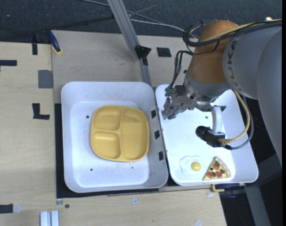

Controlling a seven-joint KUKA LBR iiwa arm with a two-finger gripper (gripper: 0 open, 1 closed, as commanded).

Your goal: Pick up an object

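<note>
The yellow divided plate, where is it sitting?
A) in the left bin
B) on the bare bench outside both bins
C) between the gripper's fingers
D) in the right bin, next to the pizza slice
A: the yellow divided plate lies flat in the left bin, while the toy pizza slice and fried egg lie in the right bin.

yellow tray (119,133), fried egg (192,165), pizza slice (216,169)

plate (119,133) in left bin (72,126), egg (191,165) beside pizza (216,169)
</note>
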